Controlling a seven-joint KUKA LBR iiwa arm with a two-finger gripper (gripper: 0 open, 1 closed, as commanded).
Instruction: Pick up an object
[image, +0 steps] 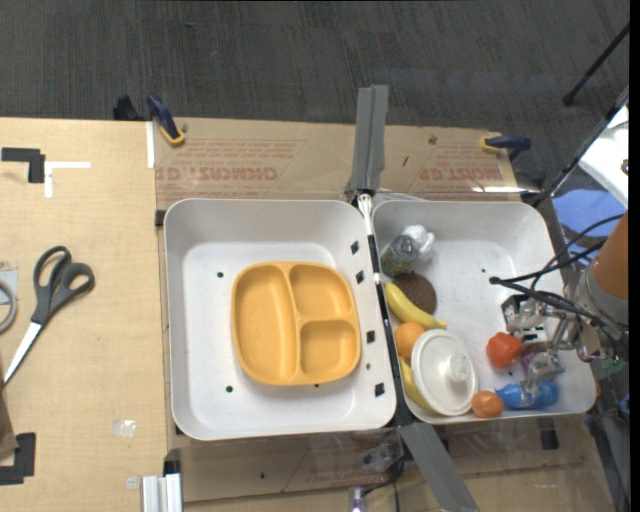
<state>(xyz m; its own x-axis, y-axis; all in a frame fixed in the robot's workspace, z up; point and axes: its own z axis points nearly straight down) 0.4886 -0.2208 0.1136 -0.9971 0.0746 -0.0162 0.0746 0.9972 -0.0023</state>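
My gripper (533, 342) reaches in from the right and hangs low over the right end of the right bin (470, 235). A red round object (502, 349) lies right against its left side, and whether it is held is unclear. A blue object (530, 394) lies just below the gripper, with a small orange ball (487, 403) to its left. Further left sit a white round lidded bowl (443, 372), an orange (407, 337), a banana (411, 307), a brown round item (418, 291) and a grey crumpled item (410, 246).
The left bin (190, 330) holds a yellow divided plate (297, 322). Scissors (48, 290) lie on the wooden bench at the left. Black cables (540, 270) run across the right bin's right side. Clamps (166, 120) hold the cardboard behind the bins.
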